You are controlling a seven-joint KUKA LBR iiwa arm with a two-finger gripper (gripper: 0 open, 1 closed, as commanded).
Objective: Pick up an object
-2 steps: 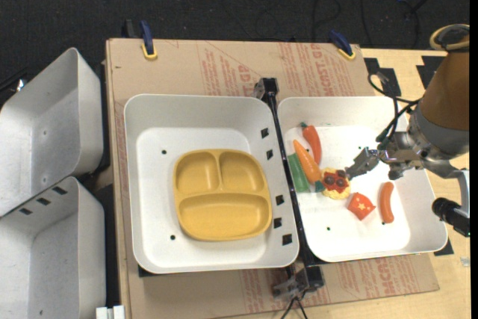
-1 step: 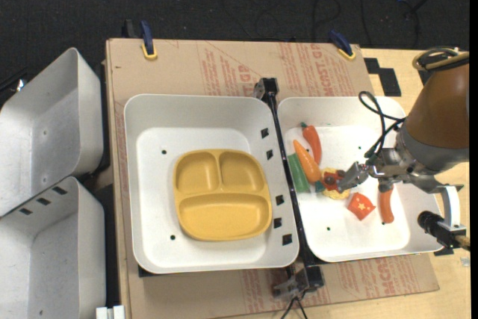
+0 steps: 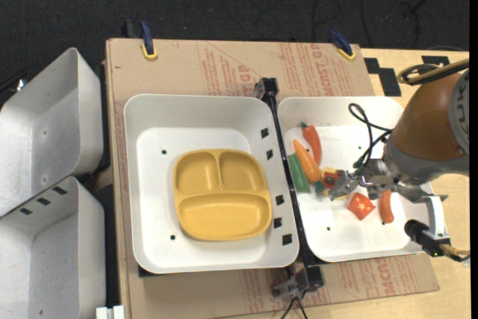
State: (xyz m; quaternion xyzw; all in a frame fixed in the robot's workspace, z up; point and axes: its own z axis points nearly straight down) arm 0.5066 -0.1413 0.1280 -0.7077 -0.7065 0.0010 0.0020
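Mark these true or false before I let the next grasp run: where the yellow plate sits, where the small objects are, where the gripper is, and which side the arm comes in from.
1. The yellow plate lies in the left bin. True.
2. The plate has a single undivided well. False: ridges split it into three compartments.
3. The small objects, such as the red block and the green piece, are in the right bin. True.
4. The gripper is over the left bin. False: it is low in the right bin, beside the small objects.
5. The arm enters from the view's right. True.
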